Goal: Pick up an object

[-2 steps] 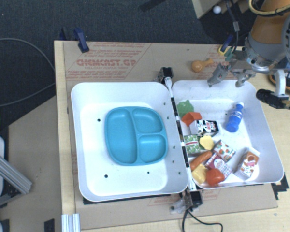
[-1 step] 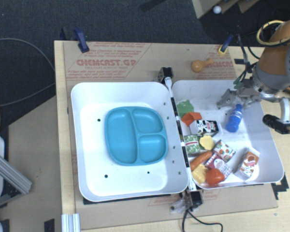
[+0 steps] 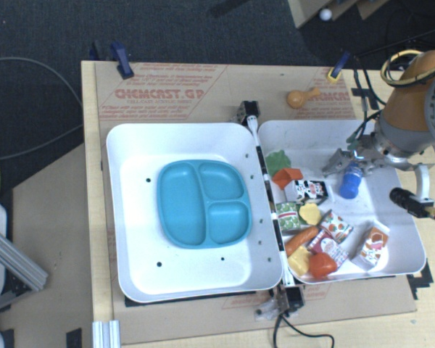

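Gripping blue cylinder [image 3: 349, 182] | gripper [image 3: 350, 167] | long axis near-upright, tilted

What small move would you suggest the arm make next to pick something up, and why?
Probably a short straight lift. The claw sits low in the right bin, directly over the blue cylinder; raising it a little would show whether that object comes up, clear of the toy food clustered nearby.

Grey KUKA arm [image 3: 420, 133], rounded casing; orange band [image 3: 413, 85] above wrist; dark cables alongside; metal fingers [image 3: 341, 160]
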Robot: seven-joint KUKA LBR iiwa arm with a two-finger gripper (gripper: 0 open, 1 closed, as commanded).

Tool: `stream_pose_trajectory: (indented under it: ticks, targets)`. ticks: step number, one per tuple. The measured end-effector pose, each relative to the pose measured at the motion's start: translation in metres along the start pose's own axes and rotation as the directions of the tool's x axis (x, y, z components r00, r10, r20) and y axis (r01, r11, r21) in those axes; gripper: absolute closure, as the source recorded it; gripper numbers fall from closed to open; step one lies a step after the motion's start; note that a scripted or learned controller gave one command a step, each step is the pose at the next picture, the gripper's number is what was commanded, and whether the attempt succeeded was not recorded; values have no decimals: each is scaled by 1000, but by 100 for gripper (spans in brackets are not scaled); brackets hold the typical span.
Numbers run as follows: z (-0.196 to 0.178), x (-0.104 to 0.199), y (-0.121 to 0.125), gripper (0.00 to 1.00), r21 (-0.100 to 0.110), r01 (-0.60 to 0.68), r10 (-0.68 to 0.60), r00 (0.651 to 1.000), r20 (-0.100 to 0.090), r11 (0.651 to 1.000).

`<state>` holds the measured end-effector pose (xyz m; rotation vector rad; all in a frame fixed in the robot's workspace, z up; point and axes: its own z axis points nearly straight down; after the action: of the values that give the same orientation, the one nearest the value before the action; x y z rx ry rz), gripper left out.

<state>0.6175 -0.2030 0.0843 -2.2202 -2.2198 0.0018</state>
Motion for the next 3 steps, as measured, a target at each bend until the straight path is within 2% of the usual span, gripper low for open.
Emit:
stream_pose_trajectory:
  ticks: [1, 2, 3]
  targets:
    - [0, -2, -22, 0, -1, 0, 0, 1000, 0, 1000]
    - [-11, -2, -21, 100, -3, 0, 0, 1000, 0, 1000]
    - [-1, 45, 18, 100, 25, -9, 9, 1000, 2, 1000]
